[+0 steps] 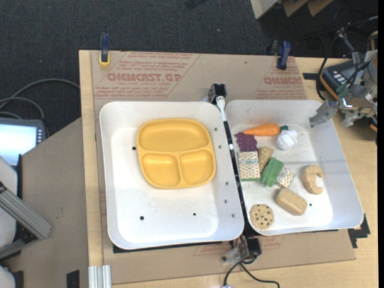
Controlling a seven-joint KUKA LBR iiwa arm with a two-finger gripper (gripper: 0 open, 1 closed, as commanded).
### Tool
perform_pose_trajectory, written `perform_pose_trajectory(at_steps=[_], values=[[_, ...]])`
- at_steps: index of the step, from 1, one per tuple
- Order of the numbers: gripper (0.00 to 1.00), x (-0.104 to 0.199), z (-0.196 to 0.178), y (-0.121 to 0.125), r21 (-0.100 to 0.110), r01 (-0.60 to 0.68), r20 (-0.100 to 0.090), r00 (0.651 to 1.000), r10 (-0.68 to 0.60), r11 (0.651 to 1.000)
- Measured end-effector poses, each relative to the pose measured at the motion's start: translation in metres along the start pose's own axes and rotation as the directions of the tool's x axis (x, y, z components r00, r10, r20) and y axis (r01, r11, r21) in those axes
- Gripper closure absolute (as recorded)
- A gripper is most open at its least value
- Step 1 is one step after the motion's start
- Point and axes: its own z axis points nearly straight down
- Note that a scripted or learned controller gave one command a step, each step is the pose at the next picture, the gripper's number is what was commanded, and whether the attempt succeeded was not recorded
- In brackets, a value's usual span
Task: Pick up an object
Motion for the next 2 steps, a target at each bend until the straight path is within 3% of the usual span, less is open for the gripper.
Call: perform_pose_trajectory(at_steps=[1, 2], values=[[0.00, 0.068, 0.108, 0.053, 0.006, 0.008, -0.005, 1.000, -0.008, 1.000], [0.00, 0.069, 0.132, 0.048, -0.013, 0.000, -0.005, 1.000, 0.000, 1.000]])
